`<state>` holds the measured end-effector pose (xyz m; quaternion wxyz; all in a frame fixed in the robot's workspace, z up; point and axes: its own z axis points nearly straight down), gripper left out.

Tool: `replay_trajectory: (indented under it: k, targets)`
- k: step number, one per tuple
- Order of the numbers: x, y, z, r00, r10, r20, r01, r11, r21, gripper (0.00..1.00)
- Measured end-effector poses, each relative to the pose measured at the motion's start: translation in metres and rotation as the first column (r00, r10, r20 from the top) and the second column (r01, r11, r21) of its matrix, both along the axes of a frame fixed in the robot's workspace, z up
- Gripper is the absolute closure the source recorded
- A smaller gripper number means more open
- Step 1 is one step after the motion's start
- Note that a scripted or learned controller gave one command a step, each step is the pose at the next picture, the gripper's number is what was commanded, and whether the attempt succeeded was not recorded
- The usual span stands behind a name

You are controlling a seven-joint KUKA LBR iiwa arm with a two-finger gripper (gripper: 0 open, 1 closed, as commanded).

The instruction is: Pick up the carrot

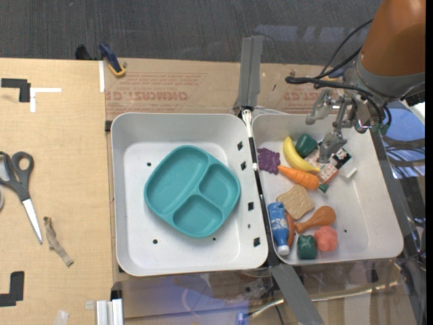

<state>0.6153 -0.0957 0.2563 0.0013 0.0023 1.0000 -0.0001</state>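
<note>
The carrot (298, 176) is orange with a green end and lies flat in the middle of the right bin (379, 215), pointing left. My gripper (331, 145) hangs over the back part of that bin, up and to the right of the carrot and apart from it. Nothing of the carrot is in the gripper. A small red and white box (329, 172) sits just under the gripper, touching the carrot's green end.
A yellow banana (293, 154), a green block (306, 143) and purple grapes (268, 160) lie behind the carrot. Bread (295, 200), a blue bottle (277, 225), a drumstick (316, 218), a pink ball (327, 239) and a green toy (307, 247) lie in front. The left bin (128, 242) holds a teal divided plate (193, 191). Scissors (21, 188) lie on the bench.
</note>
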Motion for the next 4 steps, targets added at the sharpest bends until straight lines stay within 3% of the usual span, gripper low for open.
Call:
replay_trajectory:
  k: [1,2,3,4]
  targets:
    - [-0.084,0.003,-0.128,0.929,-0.37,-0.003,0.37,0.929,0.0,0.0]
    - [-0.06,0.003,-0.163,0.873,-0.488,0.002,0.488,0.873,0.0,0.0]
    - [-0.048,0.002,-0.162,0.853,-0.521,0.002,0.521,0.853,0.001,0.0]
    - [-0.021,-0.001,-0.163,0.867,-0.498,0.003,0.498,0.867,0.002,0.0]
